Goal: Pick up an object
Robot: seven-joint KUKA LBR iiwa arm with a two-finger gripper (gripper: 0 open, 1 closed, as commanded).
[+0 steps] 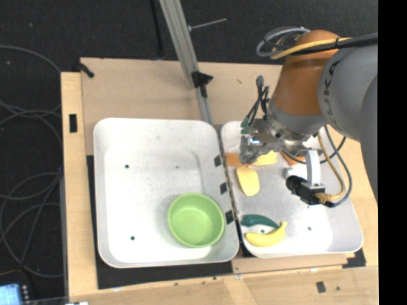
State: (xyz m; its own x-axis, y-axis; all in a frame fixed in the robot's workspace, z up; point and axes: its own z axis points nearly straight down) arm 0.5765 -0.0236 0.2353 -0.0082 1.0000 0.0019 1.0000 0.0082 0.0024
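My gripper (253, 146) sits low at the far-left end of the right bin (331, 230), and I cannot tell its state or whether it holds anything, so I judge the pick not yet done. Just below it lies 1 yellow oval piece (248, 182), long axis running toward me and away; the banana (266, 235) lies farther below, crosswise.
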